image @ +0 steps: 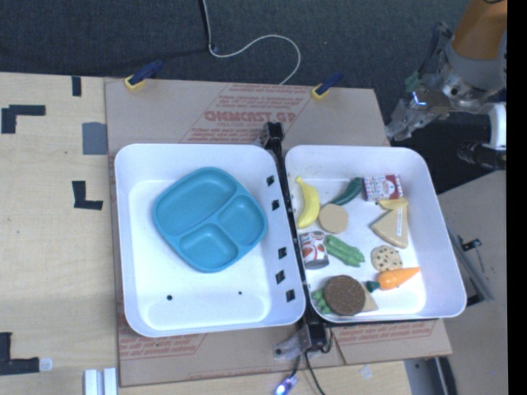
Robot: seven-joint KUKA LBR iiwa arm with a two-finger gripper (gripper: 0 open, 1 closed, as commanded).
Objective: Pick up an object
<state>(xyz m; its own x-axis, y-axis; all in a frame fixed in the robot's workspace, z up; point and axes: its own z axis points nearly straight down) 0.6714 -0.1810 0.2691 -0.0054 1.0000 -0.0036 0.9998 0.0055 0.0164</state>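
Nearest the camera, at the front of the right bin [440, 245], sits a round brown burger [343, 295] with an orange carrot [398, 277] just to its right and a speckled cookie [384, 258] just behind the carrot. A little farther in lie a small can [314, 249], a green pea pod [343, 250] beside it, and a pale cheese wedge [393, 225] toward the bin's right wall. Behind those come a tan round cracker [333, 218], a yellow banana [307, 202] curving along the left wall, a dark green pepper [349, 192] and a red-and-white carton [382, 188] near the back.

The left bin [132, 245] touches the right one along its side and holds a blue divided plate [210, 218], lying flat in its middle.

Both bins rest on a cardboard sheet [239, 109] on the desk [49, 220].

Farthest away, my fingers [409, 115] hang above the dark floor past the right bin's back right corner, well apart from every object, holding nothing. I cannot tell whether they are spread or closed.
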